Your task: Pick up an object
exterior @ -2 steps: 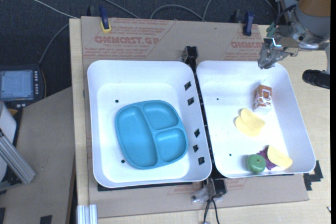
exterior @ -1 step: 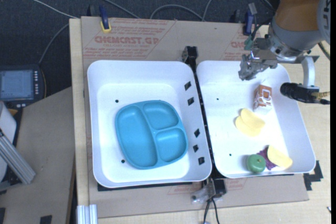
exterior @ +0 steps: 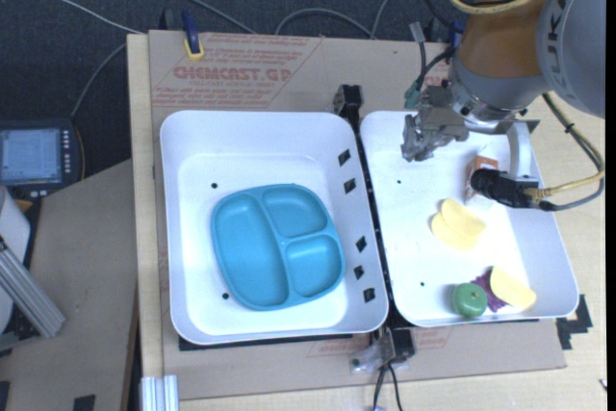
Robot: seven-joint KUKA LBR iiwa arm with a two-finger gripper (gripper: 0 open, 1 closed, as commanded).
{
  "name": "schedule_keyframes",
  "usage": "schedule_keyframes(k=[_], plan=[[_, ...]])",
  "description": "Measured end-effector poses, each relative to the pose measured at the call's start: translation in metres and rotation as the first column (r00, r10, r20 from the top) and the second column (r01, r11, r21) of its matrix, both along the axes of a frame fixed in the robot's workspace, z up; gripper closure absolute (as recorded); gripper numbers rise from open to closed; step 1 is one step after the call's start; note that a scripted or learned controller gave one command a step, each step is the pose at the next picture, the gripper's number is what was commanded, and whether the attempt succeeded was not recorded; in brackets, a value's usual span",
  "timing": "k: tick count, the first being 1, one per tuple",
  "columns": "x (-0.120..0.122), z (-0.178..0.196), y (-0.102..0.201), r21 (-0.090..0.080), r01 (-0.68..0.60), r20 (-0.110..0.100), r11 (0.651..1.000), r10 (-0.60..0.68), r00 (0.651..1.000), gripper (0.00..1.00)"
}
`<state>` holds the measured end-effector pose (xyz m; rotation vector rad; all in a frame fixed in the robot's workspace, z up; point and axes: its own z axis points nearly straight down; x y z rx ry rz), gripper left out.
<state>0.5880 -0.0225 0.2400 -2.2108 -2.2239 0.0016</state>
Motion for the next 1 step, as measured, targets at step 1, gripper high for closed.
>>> schedule_keyframes(k=[1], plan=[[-0.0135,-0.0048,0.0566,0.0,-0.001,0.001,1.0,0.001,1.0,1.0]])
